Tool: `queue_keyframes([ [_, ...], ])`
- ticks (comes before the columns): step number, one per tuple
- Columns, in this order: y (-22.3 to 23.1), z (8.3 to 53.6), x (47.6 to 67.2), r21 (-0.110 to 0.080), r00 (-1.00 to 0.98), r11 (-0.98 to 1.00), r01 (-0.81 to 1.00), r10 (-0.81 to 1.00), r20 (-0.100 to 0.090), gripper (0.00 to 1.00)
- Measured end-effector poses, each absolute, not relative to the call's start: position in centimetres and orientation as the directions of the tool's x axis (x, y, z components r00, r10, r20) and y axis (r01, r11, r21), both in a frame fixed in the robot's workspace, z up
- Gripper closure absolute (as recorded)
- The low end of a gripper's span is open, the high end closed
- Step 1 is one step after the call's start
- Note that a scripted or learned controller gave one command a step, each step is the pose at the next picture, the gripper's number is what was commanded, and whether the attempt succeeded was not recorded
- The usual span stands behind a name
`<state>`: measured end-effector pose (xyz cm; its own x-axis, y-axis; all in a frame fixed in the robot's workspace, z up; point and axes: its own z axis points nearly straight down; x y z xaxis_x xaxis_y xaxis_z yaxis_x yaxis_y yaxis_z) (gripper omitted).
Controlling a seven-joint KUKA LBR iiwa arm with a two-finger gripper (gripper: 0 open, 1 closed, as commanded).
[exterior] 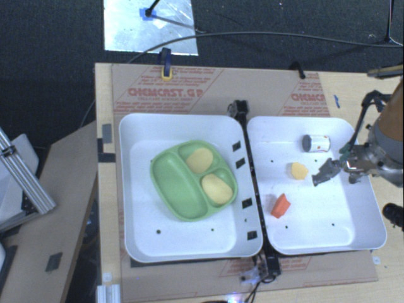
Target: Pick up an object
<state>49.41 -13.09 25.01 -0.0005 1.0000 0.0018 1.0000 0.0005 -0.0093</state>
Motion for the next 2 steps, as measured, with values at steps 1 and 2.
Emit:
queue_keyframes([
  [1,-13.1,25.5,49.6,0.002,-0.004,0.004,1.000,1.000,0.000,0.00],
  [2,-13.2,19.3,49.7,-0.003,-0.001,0.001,1.000,1.000,0.001,0.00],
])
